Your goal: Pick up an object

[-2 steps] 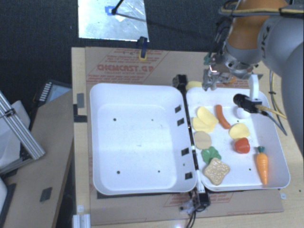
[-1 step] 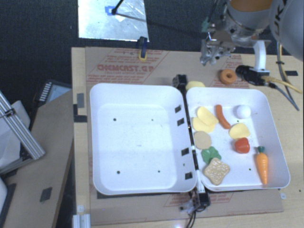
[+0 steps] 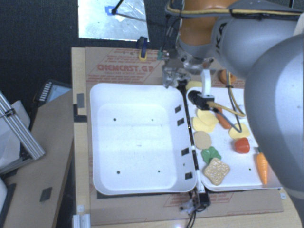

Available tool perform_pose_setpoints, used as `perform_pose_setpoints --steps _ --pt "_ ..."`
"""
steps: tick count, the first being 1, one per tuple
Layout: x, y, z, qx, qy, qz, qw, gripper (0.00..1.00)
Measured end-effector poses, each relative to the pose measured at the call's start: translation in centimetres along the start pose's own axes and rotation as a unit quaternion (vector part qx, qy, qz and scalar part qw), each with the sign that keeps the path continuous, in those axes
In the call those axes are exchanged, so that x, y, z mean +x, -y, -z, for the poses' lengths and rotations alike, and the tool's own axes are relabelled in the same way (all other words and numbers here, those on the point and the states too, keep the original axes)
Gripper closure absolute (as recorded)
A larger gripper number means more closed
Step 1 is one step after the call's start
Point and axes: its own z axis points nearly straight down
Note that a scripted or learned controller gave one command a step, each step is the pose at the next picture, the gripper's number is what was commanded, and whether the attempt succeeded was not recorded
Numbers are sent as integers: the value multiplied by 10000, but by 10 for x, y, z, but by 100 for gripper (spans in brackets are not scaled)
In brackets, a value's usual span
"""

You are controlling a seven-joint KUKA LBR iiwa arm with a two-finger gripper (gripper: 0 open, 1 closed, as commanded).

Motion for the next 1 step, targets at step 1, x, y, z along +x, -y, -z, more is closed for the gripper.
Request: perform_pose_setpoints --steps 1 --pt "67 -1 -26 -27 -5 -3 10000 100"
